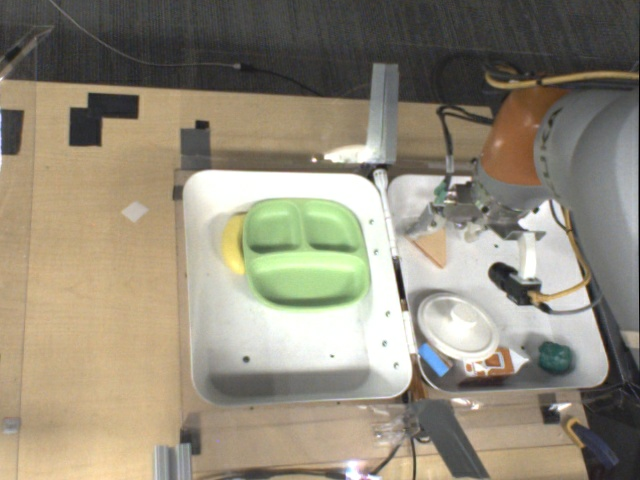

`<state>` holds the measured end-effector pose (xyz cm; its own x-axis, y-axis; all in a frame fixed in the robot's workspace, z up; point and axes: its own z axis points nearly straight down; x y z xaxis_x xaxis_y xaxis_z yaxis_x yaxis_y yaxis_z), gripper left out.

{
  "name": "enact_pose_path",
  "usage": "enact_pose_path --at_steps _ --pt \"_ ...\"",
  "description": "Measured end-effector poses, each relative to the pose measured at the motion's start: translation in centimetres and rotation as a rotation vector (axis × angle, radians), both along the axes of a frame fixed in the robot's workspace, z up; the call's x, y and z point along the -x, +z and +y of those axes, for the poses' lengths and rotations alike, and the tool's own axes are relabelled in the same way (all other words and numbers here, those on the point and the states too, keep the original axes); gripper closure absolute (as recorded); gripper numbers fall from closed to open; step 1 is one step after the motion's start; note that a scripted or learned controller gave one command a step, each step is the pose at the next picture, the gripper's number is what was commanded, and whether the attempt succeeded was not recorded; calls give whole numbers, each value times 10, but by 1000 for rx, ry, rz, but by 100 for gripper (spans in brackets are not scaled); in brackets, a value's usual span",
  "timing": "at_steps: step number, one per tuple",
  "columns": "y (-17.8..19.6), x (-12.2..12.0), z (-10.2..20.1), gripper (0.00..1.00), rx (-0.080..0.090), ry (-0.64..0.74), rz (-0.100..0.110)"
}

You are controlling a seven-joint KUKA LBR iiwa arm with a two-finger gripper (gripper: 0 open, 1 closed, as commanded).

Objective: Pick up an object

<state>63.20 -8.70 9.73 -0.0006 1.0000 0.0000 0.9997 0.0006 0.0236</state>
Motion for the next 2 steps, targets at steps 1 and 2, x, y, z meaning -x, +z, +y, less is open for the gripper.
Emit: enact_pose_path --at_steps 1,2 --pt "0 -12 3 0 1 -2 -1" --pt "14 -15 5 100 1 4 -13"
